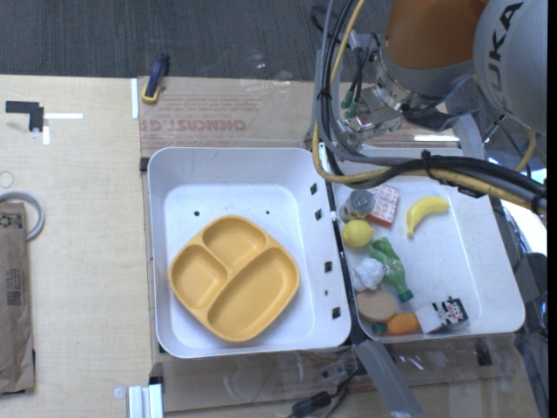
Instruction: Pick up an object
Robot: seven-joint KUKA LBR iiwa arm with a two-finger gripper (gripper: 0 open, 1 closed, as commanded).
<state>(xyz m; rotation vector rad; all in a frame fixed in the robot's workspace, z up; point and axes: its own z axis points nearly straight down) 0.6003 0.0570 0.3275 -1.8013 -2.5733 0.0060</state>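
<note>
grey and orange arm up top right above the bins, gripper hidden behind cables so no idea on its state, curved yellow plastic banana lying in the right white bin, yellow three-section plastic plate in the left white bin

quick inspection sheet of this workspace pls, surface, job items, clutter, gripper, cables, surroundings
surface: two shallow white bins side by side, left bin and right bin, on a bench.
job's things: in the right bin, a banana, a lemon, a green bottle, a red and white packet, a crumpled white piece, a tan disc, an orange item and a small black and white box, mostly crowded along its left side.
clutter: a yellow divided plate lies in the left bin.
grippers: the wrist end of the arm hangs above the right bin's far edge; jaws cannot be made out.
cables: a bundle of cables loops down beside the wrist.
surroundings: cardboard behind the bins, a brown bag at far left.
</note>
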